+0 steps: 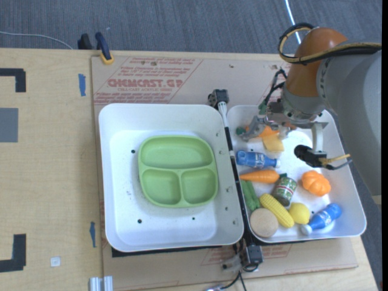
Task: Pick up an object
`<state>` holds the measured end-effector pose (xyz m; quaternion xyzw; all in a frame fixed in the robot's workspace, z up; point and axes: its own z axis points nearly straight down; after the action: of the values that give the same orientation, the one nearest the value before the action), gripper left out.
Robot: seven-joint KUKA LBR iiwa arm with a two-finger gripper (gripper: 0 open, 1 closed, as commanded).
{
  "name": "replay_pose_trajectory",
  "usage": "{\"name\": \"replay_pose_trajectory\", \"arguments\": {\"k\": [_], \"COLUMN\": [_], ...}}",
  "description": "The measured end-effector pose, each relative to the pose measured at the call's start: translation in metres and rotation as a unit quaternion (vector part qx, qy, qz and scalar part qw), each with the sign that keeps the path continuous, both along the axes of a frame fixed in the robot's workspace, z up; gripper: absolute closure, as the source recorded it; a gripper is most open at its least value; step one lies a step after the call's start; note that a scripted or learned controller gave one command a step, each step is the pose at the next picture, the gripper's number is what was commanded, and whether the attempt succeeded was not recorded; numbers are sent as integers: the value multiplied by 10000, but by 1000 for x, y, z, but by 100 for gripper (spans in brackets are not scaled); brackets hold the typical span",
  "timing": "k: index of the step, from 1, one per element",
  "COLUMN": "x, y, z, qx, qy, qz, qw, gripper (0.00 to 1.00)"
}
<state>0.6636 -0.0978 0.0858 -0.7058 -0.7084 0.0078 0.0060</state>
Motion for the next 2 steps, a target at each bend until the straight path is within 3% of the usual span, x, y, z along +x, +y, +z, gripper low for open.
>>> {"name": "replay_pose_trajectory", "arguments": {"k": [1, 2], "x": [-3, -67], "y": [1, 62], "z": [7, 99], "qx": [21, 20], "qy": [82, -91], "qz": [6, -8], "qw": [10000, 10000], "gripper": [100, 100]}}
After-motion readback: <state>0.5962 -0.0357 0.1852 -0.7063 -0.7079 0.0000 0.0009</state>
